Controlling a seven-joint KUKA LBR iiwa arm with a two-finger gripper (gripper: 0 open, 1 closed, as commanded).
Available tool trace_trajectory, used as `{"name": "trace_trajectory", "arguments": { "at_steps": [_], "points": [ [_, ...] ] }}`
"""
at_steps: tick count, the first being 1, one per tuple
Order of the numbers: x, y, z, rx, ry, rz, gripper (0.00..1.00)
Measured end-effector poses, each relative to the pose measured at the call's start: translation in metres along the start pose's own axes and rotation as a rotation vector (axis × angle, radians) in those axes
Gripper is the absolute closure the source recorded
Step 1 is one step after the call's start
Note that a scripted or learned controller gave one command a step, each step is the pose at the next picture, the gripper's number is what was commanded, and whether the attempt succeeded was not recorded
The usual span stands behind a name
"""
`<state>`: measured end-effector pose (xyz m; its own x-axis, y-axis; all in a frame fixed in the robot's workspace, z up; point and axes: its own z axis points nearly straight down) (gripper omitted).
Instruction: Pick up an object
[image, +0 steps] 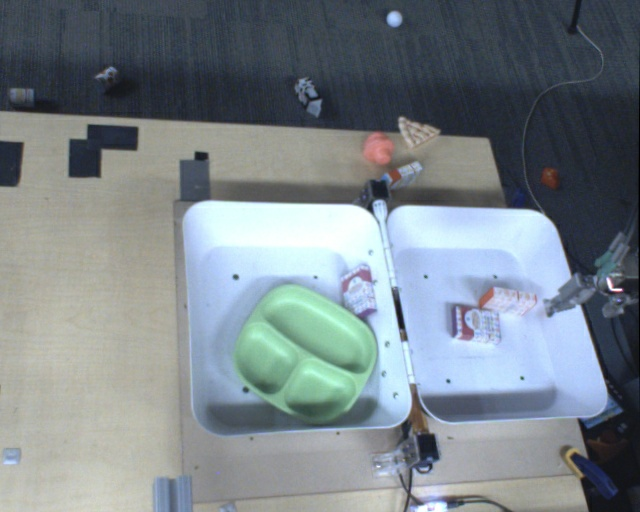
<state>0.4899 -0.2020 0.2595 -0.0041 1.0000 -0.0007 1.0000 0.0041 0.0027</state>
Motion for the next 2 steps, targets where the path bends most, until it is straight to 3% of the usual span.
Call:
{"name": "trace_trajectory", "arguments": {
  "at_steps": [1, 2],
  "points": [
    [0.009, 0.000, 0.173, -0.006, -0.002, 0.002, 0.00],
    [0.009, 0.002, 0.162, -0.012, -0.004, 0.001, 1.00]
  ]
}}
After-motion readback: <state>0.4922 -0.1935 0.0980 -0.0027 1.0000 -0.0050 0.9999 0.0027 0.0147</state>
